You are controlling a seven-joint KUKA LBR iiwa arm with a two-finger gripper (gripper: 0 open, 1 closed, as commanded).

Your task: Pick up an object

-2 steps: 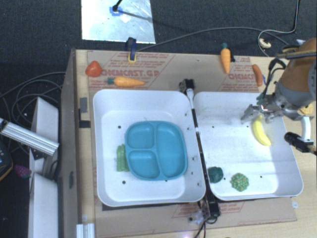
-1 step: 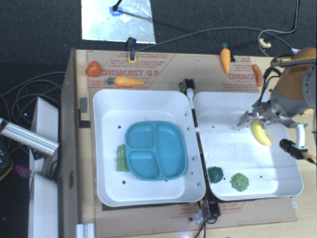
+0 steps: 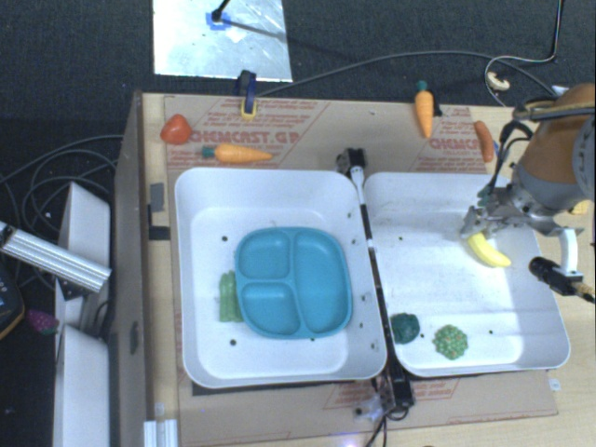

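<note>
In the right bin point(image 3: 438, 277) a yellow banana point(image 3: 488, 250) lies near the far right side. My gripper point(image 3: 481, 222) hangs right above the banana's upper end, its grey arm with the orange band reaching in from the right. Near that bin's front edge sit a dark green lump point(image 3: 404, 327) and a light green broccoli-like piece point(image 3: 451, 341). The left bin point(image 3: 200, 250) holds a blue divided plate point(image 3: 291, 281) with a green strip point(image 3: 228, 297) beside its left edge.
Behind the bins, on the cardboard, lie a tomato-like piece point(image 3: 175, 129), a carrot point(image 3: 240, 154), a second carrot point(image 3: 425, 112) and an orange piece point(image 3: 483, 141). A black clip point(image 3: 352, 162) sits between the bins. Cables run on the left.
</note>
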